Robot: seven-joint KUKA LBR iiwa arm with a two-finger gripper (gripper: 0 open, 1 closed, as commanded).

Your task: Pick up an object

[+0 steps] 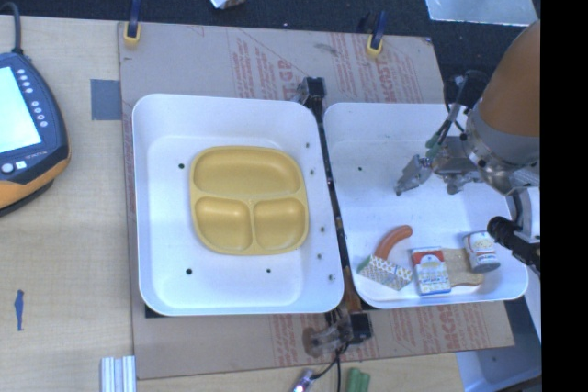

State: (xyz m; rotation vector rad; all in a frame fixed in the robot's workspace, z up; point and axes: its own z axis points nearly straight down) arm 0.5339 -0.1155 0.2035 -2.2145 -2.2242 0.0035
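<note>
Camera view cuts the arm off at right; its gripper (430, 174) hovers over the right bin (367, 128), fingers spread wide, holding nothing. Below it lie a smooth orange sausage (394, 241), a small printed box (429, 271) and a can (480, 252). A glossy yellow divided plate (248, 198) fills the left bin (156, 197).

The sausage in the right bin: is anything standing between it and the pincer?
Nothing visible does. The pincer hangs above bare bin floor, and the sausage lies below it in the view, with the small packets beside it and not in the path.
</note>
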